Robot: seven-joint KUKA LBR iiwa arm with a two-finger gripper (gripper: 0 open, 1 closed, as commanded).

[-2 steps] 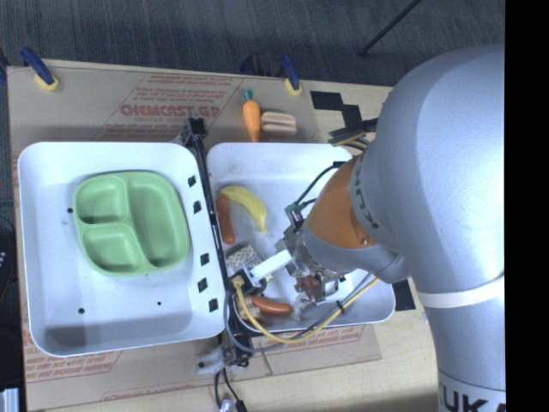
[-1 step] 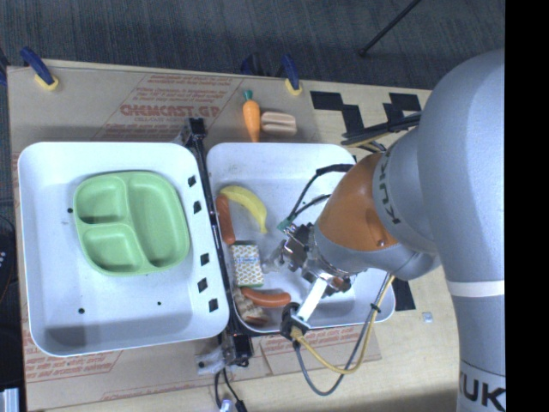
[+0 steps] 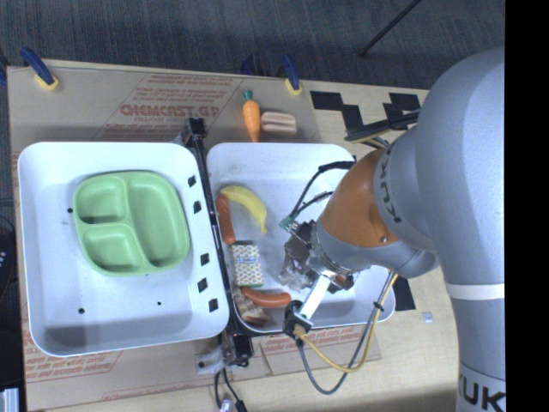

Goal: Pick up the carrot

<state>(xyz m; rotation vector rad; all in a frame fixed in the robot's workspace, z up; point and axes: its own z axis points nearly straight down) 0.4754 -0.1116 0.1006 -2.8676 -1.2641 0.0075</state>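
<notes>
Orange carrot (image 3: 250, 119) lies outside the bins beside a sandwich (image 3: 279, 124).

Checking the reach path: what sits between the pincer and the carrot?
In the camera view, the banana and bare floor of the right bin lie between the pincer and the carrot, which lies outside past the bin's far rim.

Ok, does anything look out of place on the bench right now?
Yes. The carrot lies outside both bins, on the cardboard beyond the right bin's far rim, beside a hot dog bun. The end effector is down inside the right bin, well away from the carrot.
</notes>
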